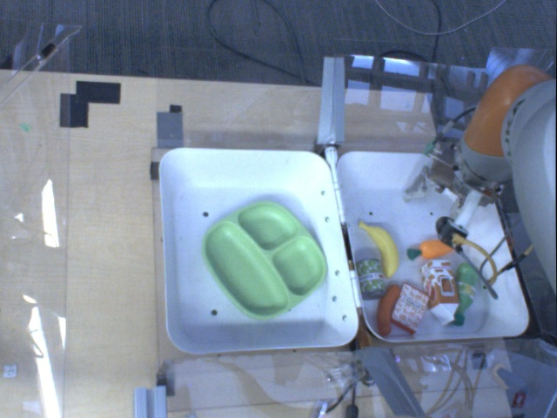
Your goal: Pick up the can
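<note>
1. The two-finger gripper (432, 179) is seen over the far part of the right-hand shallow white bin (383, 168), at the end of the grey arm with its orange band (503, 103), which enters from the right.
2. How wide the claw stands cannot be told; its metal parts are small and blurred, and nothing is seen held in it.
3. Bare white bin floor lies under and just to the left of the gripper.
4. Nearer the front of that bin, a yellow plastic banana (382, 245) is seen lying close to the left wall, well apart from the gripper.
5. The can, a small dark cylinder with a green and white label (371, 277), is found just in front of the banana, beside the left wall of the right bin and close to its front left corner.
6. A red and white packet (406, 309) lies just beside the can, towards the front edge.
7. A small orange carrot-like toy (434, 250), a red and white carton (440, 284) and a green item (468, 282) are clustered near the right wall.
8. In the left-hand shallow white bin (187, 177), a pale green three-compartment plastic tray (265, 257) is seen resting about the middle.
9. Both bins are carried on a light wooden bench (87, 233).
</note>
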Controlling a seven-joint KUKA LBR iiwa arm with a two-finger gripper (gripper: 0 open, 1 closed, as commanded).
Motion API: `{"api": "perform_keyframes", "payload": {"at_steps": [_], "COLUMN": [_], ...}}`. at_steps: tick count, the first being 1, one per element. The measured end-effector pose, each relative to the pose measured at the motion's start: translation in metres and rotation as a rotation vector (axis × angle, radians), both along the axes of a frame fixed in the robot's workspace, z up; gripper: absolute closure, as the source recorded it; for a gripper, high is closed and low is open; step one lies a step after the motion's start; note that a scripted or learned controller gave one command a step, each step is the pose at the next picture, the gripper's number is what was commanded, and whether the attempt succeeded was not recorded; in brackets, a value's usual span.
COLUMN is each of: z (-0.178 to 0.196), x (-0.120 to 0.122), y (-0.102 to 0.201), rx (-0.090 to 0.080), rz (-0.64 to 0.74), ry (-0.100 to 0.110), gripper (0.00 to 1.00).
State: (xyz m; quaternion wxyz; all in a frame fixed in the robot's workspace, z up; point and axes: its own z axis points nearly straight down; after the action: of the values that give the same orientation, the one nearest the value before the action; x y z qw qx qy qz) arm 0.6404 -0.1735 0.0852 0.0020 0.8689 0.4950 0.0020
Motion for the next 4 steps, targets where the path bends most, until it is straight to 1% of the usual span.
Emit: {"api": "perform_keyframes", "payload": {"at_steps": [1, 2, 3, 4], "z": [-0.001, 0.000, 0.001, 0.000], "x": [0.027, 0.026, 0.020, 0.021], "y": [-0.018, -0.019, 0.012, -0.018], "rx": [0.010, 0.010, -0.002, 0.007], "rz": [-0.028, -0.147, -0.292, -0.321], "ry": [0.022, 0.028, 0.008, 0.014], "gripper": [0.00, 0.00, 0.00, 0.00]}}
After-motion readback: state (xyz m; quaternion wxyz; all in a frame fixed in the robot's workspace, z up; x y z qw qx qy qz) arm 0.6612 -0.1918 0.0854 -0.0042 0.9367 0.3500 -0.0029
